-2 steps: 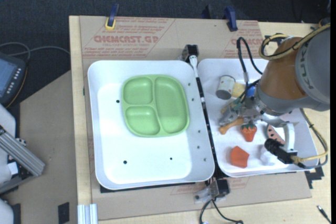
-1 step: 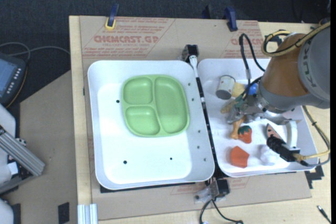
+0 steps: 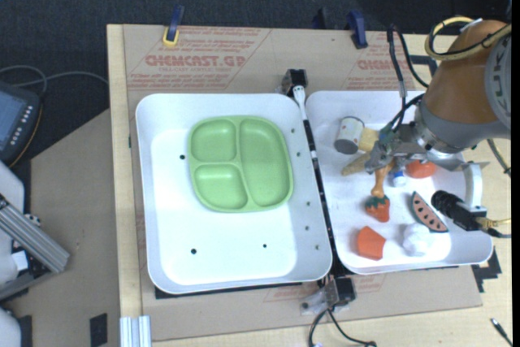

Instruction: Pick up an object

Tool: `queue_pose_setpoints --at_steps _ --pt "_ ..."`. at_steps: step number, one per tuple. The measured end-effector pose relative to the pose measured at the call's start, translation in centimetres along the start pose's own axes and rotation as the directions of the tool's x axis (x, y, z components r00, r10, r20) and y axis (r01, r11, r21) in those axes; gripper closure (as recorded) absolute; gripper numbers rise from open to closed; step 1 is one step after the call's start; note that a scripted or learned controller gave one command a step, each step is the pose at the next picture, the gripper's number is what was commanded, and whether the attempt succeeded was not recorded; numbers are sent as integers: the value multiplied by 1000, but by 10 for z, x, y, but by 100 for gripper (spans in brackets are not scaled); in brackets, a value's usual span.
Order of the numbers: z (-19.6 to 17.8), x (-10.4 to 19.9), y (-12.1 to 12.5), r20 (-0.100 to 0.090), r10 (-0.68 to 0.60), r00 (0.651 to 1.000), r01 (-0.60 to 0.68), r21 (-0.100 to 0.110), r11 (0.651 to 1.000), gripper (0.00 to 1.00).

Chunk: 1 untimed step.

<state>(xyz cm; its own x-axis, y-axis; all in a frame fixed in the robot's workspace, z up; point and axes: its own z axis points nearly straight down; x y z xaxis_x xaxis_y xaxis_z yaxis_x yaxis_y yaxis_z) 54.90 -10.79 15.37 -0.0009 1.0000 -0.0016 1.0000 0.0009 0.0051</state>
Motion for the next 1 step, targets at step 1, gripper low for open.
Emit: queue_pose_setpoints --at_steps 1 --pt "-44 -4 -2 0 0 1000 0 -1 1000 100"
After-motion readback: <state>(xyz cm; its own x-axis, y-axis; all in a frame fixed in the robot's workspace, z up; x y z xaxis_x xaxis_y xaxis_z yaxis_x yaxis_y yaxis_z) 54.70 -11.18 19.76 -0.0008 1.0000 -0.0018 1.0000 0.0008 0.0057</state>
